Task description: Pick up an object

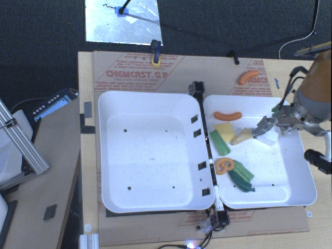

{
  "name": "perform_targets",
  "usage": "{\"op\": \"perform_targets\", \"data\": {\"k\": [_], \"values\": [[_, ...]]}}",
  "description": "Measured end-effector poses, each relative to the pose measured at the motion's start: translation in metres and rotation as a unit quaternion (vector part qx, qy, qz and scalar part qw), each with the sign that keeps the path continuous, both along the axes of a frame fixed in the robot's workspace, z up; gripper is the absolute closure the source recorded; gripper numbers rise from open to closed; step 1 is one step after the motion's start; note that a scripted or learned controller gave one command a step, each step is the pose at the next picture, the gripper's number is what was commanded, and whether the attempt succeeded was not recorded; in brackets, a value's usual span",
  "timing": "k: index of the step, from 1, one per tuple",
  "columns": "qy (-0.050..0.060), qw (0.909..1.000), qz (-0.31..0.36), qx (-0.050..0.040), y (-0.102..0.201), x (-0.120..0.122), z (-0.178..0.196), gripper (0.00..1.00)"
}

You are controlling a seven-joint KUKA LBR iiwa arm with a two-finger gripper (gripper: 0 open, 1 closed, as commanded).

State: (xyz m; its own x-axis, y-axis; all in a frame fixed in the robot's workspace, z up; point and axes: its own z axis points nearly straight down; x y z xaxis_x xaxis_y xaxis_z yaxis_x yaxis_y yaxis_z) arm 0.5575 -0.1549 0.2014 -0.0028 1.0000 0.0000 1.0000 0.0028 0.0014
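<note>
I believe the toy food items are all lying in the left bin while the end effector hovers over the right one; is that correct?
Not quite: the toy food items lie in the right bin, not the left bin. One orange piece lies outside on the bench. The camera view shows this. The end effector is over the right bin, as you said.

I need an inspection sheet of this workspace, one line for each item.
Surface: bench bears two white bins, left bin and right bin, side by side.
Job's things: in the right bin, an orange sausage, yellow block, green stick, beige wedge, orange ring, dark green vegetable.
Clutter: second sausage on the bench behind the right bin; yellow-blue clamp.
Gripper: gripper beside the wedge; grasp unclear.
Cables: white cable at upper right.
Surroundings: dark carpet; shiny sheet.
</note>
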Motion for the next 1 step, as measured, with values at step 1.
{"op": "perform_targets", "data": {"k": [1], "values": [[0.0,1.0,0.003,0.0014,0.0639,0.0274,-0.1214,0.0]]}}
